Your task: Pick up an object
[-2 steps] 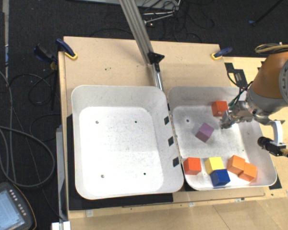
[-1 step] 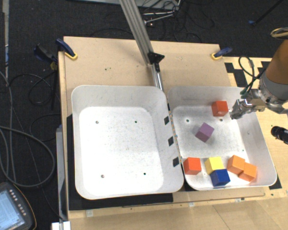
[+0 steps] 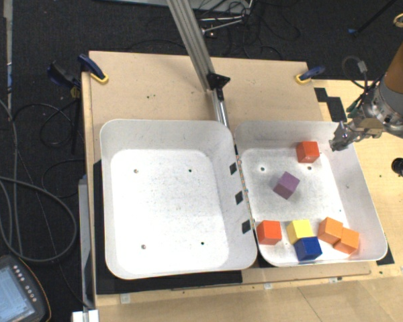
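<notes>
Carpet (image 3: 33, 45), dark and speckled, covers the floor around the bench, with black cables (image 3: 27, 173) looping across it on the left and a tangle of wires at the top. The bench top (image 3: 154, 86) is pale unfinished board, clamped at its far corners by blue-and-yellow clamps (image 3: 94, 69). A slanted metal pole (image 3: 191, 35) runs down from the top edge to the seam between the bins.

The left bin (image 3: 114, 146) is white with a faint speckle. The right bin (image 3: 359, 193), touching it along the middle seam, holds the blocks. Black tape patches mark the seam and the board's right side.

The arm (image 3: 397, 79) enters from the right, its gripper (image 3: 340, 141) hanging over the right bin's far right rim; whether its fingers are spread or closed cannot be told, and no block is seen between them.

Just beside the gripper, to its left, lies an orange-red block (image 3: 307, 151). A purple block (image 3: 286, 184) sits near the bin's middle. Along the near wall are a second orange-red block (image 3: 269, 231), a yellow block (image 3: 299, 230) touching a blue block (image 3: 308, 248), and two orange blocks (image 3: 339, 235) pressed together.

A screen corner (image 3: 10, 290) shows at the lower left; its writing is too small to read.
</notes>
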Controlling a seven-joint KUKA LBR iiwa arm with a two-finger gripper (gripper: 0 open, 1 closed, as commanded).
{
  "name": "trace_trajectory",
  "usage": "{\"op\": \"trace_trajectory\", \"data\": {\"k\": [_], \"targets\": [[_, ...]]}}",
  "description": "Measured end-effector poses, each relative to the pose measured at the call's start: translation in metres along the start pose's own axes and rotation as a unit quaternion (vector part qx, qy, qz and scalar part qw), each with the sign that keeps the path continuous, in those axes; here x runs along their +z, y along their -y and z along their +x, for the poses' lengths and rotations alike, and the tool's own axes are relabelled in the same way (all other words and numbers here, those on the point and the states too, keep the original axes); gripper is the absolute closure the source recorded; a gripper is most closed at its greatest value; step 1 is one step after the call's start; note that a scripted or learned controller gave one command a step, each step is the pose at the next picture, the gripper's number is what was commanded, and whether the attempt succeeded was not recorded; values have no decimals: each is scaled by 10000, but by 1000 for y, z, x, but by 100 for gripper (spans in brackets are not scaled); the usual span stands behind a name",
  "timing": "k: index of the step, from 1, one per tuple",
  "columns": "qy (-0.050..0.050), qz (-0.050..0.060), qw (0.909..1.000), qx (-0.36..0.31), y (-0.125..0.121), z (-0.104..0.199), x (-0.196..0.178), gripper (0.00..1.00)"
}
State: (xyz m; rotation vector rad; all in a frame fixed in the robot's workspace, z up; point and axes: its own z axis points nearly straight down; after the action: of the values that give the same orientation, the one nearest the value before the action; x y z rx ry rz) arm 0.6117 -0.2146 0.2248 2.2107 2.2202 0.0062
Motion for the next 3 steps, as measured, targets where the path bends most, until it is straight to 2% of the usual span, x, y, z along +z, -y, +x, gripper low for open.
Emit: {"op": "trace_trajectory", "data": {"k": [1,3], "targets": [[-6,18,10000,4,-1,0,-32,100],[-27,51,10000,-22,-2,120,-28,100]]}}
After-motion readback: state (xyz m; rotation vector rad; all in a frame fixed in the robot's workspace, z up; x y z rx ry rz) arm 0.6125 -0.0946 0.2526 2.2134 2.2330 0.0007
